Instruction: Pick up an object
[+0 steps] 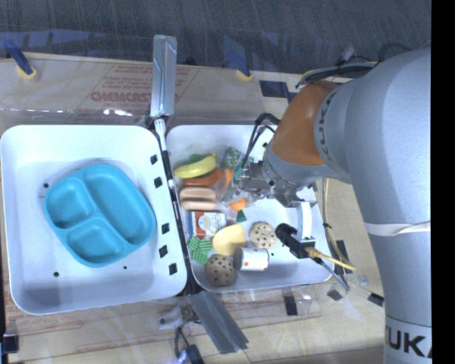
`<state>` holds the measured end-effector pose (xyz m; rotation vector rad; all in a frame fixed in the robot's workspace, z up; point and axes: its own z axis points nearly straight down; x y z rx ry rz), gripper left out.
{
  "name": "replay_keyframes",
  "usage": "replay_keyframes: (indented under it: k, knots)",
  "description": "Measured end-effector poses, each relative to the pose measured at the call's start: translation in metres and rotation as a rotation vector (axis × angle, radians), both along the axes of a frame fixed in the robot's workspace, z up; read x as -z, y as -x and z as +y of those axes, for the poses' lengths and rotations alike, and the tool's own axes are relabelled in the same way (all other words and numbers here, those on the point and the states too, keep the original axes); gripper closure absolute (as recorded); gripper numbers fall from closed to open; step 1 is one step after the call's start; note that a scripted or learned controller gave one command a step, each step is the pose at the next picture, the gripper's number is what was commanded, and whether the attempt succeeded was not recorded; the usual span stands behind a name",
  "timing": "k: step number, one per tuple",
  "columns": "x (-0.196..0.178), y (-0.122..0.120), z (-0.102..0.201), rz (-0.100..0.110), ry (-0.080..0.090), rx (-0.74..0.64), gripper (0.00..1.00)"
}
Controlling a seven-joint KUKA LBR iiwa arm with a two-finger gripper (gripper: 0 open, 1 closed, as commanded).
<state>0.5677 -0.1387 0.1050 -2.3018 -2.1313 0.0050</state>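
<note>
Hovering gripper [246,179] over toy food in right bin [311,275], grip state unclear, yellow banana [196,165] nearby

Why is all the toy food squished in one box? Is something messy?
Nothing looks spilled or broken. The toy food is simply heaped together in the right bin, while the blue divided plate lies crooked in the left bin.

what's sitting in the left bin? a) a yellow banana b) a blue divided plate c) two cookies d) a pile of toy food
b: the left bin holds a blue divided plate with three compartments, while the toy food, such as the banana and the cookies, lies in the right bin, where the gripper reaches down.
</note>
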Motion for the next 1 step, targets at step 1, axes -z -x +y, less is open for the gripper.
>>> replay_keyframes:
  k: [1]
  knots:
    - [-0.1064, -0.0707, 0.0308, -0.013, 0.001, 0.079, 1.00]
